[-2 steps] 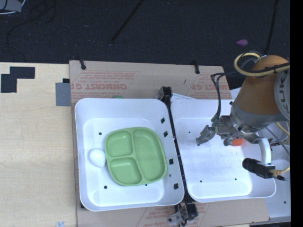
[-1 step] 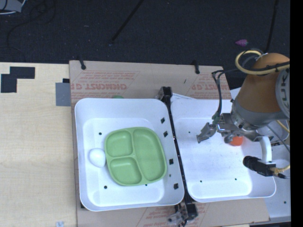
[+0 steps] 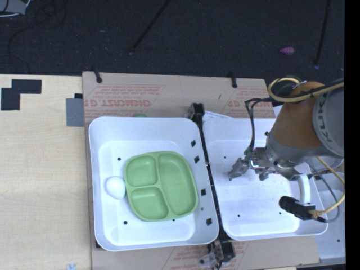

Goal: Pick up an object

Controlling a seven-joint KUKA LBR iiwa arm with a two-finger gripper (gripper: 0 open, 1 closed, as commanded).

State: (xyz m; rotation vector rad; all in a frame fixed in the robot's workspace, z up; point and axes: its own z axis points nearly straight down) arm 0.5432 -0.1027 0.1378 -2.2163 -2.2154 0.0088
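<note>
Our pincer [image 3: 239,169] sits low in the right-hand white bin [image 3: 247,229], can't tell its spread, while the green three-compartment plastic plate [image 3: 160,185] and small white ball [image 3: 115,187] are over left, so we risk grabbing nothing.

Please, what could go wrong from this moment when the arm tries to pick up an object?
The end effector is over the right bin, while the green plate and white ball lie in the left bin, so closing here may catch nothing. Crossing over may hit the divider.
</note>
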